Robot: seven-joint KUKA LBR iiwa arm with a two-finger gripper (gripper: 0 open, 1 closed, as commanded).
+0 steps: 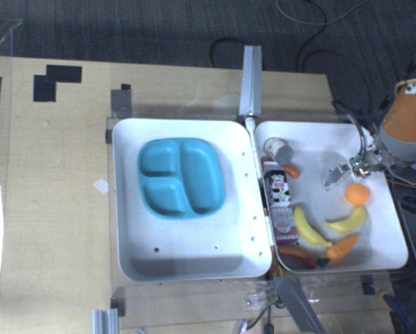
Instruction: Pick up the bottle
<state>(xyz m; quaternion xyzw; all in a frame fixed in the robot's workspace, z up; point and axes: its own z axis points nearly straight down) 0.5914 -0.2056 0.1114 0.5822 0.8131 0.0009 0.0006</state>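
The bottle (278,199) lies along the right bin's (396,259) left wall, its lower end blurred against a dark red object. 2 curved yellow bananas (312,229) lie near the front edge. The gripper (341,174) hangs over the bin's middle, fingers slightly apart around nothing.

Smooth, faintly glossy white plastic for both bins (194,266); matt blue plastic on the divided tray (181,177); pale matt wood across the bench (48,200); brushed metal post (251,82) at twelve o'clock.
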